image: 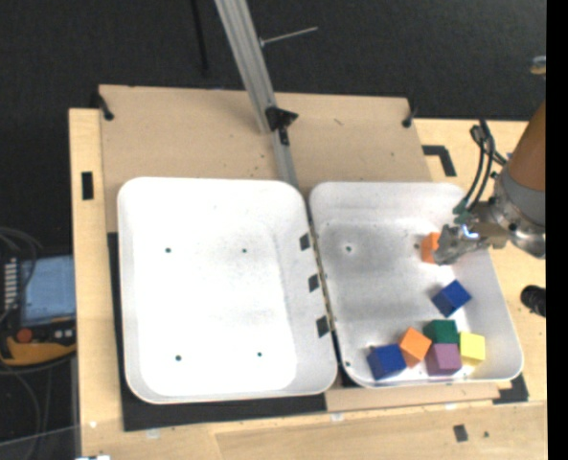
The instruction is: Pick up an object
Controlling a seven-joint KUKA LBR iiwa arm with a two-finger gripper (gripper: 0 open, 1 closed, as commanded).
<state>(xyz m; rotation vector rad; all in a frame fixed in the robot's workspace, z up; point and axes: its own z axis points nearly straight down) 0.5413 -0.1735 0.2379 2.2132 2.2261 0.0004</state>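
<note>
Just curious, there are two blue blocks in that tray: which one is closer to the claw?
The upper blue block, lying alone just below the claw. The other blue block sits farther off at the tray's near edge, beside the orange block.

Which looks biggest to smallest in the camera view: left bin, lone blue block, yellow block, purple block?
1. Left bin, by far the largest.
2. Lone blue block.
3. Purple block.
4. Yellow block, partly hidden by its neighbours, so that may make it look smaller.
The three blocks look close in size; their order is unsure.
</note>
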